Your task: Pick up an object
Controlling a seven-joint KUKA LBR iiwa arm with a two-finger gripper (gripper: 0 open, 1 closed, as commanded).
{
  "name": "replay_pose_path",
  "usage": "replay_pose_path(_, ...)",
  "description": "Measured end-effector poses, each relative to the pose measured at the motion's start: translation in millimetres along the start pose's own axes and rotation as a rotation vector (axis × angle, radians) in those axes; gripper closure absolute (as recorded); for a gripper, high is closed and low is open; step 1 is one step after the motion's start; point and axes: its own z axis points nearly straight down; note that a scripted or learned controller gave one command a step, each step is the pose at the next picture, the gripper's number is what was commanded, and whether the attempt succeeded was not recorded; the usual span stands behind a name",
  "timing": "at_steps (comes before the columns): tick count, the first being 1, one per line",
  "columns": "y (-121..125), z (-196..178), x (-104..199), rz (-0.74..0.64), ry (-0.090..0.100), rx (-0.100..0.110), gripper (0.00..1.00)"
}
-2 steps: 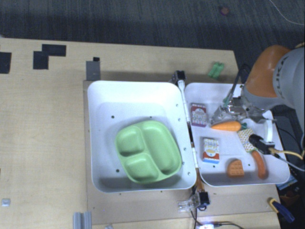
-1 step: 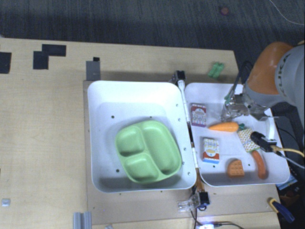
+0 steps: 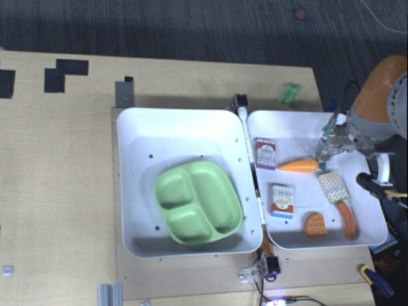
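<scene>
so the bench (image 3: 57, 190) is light wood, with two white bins sitting on it side by side, left bin (image 3: 131, 190) and right bin (image 3: 299, 121), plus a small green thing (image 3: 289, 94) near the back edge

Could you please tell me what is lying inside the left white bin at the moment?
The left bin holds a green divided plate with three compartments, nothing visible in them. The bin floor beneath the plate is covered, so it cannot be checked.

A pale wooden bench (image 3: 57, 190) stands on dark carpeted floor (image 3: 191, 18).
</scene>
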Motion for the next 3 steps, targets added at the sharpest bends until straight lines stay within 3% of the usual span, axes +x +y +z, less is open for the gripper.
replay_pose_path(1,0,1,1,0.0,0.001,0.001,0.0)
replay_pose_path(2,2,-11,1,-0.002,0.001,-0.004,1.0)
replay_pose_path(3,2,-11,1,-0.002,0.001,-0.004,0.0)
